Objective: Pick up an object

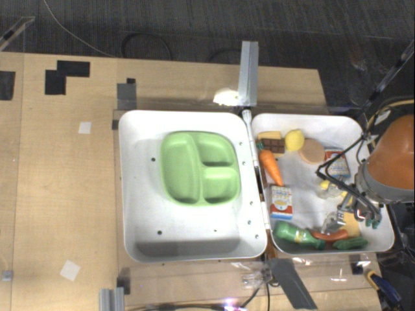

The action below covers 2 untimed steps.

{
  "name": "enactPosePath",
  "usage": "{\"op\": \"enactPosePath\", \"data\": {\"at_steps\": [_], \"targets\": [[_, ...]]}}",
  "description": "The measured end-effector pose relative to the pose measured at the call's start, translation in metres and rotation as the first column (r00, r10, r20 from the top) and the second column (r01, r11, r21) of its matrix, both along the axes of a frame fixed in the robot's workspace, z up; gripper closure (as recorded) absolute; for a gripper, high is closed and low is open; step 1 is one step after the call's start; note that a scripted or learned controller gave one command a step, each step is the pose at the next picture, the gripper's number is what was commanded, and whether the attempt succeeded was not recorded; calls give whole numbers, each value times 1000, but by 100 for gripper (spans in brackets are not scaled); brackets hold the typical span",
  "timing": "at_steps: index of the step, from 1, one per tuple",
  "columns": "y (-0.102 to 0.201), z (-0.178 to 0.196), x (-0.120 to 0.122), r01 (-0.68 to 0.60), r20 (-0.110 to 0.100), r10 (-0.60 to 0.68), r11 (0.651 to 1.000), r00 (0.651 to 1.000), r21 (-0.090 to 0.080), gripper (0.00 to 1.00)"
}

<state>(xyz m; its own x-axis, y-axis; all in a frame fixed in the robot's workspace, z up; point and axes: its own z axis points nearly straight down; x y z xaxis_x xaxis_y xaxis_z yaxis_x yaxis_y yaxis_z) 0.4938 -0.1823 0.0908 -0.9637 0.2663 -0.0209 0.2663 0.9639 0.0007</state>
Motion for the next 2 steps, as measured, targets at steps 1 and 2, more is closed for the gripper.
{"op": "enactPosePath", "data": {"at_steps": [1, 2], "targets": [[-10, 0, 15, -42, -6, 42, 999, 999, 1, 0], [-11, 14, 20, -47, 12, 47, 999, 999, -6, 100]]}}
